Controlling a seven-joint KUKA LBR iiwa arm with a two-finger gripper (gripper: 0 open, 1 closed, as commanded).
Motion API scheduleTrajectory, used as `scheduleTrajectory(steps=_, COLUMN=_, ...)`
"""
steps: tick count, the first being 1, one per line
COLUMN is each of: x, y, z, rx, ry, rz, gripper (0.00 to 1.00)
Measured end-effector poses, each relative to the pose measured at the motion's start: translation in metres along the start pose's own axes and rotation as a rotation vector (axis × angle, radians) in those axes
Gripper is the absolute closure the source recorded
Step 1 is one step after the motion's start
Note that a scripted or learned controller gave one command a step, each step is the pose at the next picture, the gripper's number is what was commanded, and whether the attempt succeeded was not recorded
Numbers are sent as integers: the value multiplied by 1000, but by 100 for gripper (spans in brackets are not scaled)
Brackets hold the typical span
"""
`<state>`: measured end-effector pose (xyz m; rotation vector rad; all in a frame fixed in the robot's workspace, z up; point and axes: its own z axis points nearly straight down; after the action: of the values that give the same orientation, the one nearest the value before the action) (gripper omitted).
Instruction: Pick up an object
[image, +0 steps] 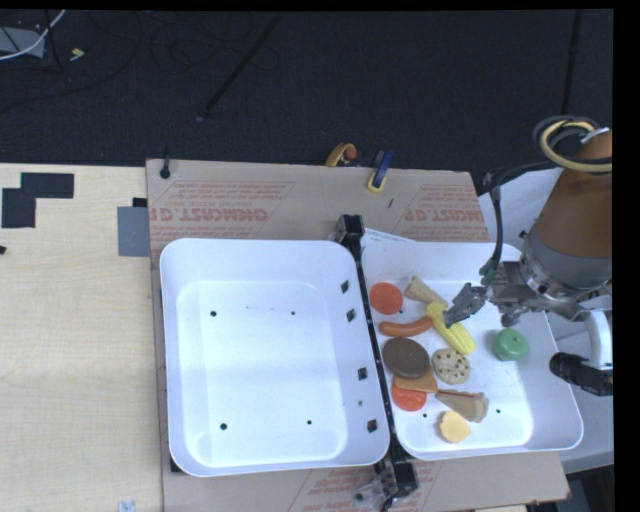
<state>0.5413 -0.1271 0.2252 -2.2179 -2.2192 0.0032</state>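
Toy corn cob (452, 331) lies in the right bin (560, 425), touching the gripper (462, 303) at its 1 o'clock end. Finger spread cannot be told. Risk: crowding. The sausage (404, 326) at 9 o'clock and cookie (451, 366) at 6 o'clock may block the fingers, causing a slip or a double pick.

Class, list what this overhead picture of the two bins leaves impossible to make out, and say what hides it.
- Gripper: dark and small against the corn cob; any contact is unclear.
- Orange piece: mostly covered by the brown patty.
- Arm: cut off by the camera view's right side.
- Black clamp: blurred at the bottom edge.
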Motion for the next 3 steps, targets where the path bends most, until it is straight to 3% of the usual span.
scheduleTrajectory(steps=1, x=42, y=16, z=137, rx=-2, ry=-2, rz=0, gripper=0)
scheduleTrajectory(steps=2, x=46, y=78, z=137, rx=-6, ry=-1, rz=-1, gripper=0)
scheduleTrajectory(steps=3, x=52, y=85, z=-102, rx=-21, ry=-4, rz=-2, gripper=0)
